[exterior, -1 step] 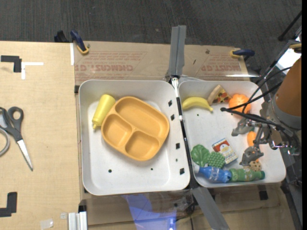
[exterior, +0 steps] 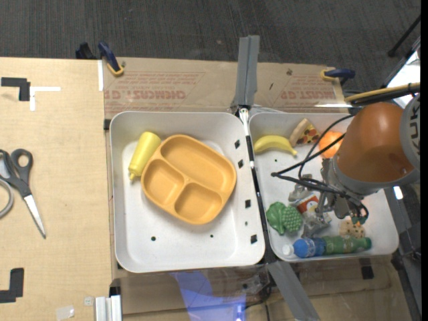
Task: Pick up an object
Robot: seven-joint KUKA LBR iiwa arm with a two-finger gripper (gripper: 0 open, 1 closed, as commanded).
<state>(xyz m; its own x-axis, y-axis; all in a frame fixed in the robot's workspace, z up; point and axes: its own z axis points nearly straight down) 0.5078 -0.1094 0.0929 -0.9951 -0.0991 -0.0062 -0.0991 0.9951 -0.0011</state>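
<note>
Green knobbly toy beside tool in right bin; tool's grip unclear.

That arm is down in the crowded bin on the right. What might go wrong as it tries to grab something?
The gripper is down among tightly packed items: a green toy, a green bottle with a blue cap and a die. It may nudge neighbours aside or catch two at once. The arm's loose black cables hang near the banana and might drag it.

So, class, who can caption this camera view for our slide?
Arm's gripper lowered into the right bin among toys; yellow divided plate sits in the left bin.
</note>
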